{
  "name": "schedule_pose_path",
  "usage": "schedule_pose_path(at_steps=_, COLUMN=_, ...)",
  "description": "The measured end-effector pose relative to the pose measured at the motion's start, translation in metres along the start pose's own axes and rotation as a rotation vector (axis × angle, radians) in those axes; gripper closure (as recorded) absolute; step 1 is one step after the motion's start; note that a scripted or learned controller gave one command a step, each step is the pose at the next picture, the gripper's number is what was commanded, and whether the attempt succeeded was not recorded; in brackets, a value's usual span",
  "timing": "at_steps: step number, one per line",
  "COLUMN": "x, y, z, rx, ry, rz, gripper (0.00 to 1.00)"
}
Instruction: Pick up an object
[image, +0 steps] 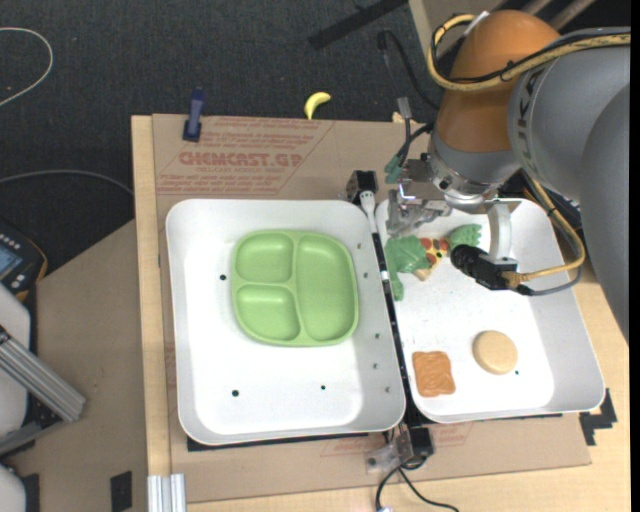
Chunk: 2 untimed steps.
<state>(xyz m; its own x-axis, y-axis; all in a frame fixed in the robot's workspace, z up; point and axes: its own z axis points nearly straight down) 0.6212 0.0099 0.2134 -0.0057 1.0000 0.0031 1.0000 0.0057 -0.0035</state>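
My gripper (412, 215) hangs low over the back left part of the right bin (560, 330), under the arm's orange band. Directly beneath and beside it lies a green soft toy (405, 255) with a small red and yellow piece (432, 248) next to it; another green bit (466, 236) shows just to the right. I cannot make out whether anything sits between the fingers. Nearer the front of the same bin rest a round tan cookie (495, 352) and an orange-brown square cracker (433, 371).
The left bin (200, 330) holds a green divided plate (296, 286). A black cable and connector (490, 270) trail from the wrist across the right bin. On the cardboard behind lie a blue clip (193, 115) and a small yellow banana (317, 102).
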Motion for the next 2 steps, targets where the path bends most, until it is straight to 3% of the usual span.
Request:
schedule_pose_path(at_steps=1, x=0.098, y=-0.014, z=-0.002, rx=-0.001, ry=0.000, rz=-0.004, gripper=1.00)
schedule_pose_path(at_steps=2, x=0.027, y=-0.075, z=0.031, rx=0.007, ry=-0.005, rz=0.013, gripper=1.00)
